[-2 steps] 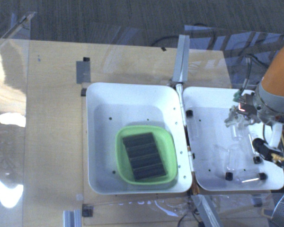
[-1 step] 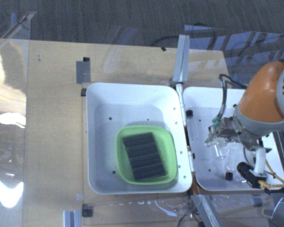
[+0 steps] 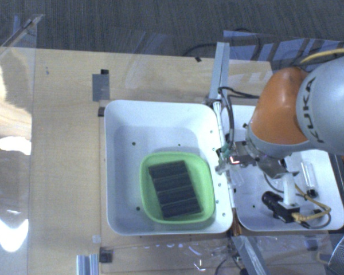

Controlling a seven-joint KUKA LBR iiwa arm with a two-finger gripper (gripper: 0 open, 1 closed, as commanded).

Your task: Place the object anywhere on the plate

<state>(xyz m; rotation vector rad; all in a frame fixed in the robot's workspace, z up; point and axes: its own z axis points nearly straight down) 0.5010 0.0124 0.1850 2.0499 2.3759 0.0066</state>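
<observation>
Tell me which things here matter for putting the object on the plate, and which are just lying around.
For the job:
- green plate
- black ridged block, already lying on the plate
- arm

Just lying about:
- left white bin, holding the plate
- right white bin
- small pale tube in the right bin
- grey clamp on the bench

Brand lettering (image 3: 313,112): "KUKA", which I read in dark capitals.
Carrier: the grey shell of the arm (image 3: 332,90), just beside its orange band (image 3: 281,110).
Orientation: in my camera view the letters are turned sideways, running down the shell.
Legibility: I can read all four letters.
</observation>
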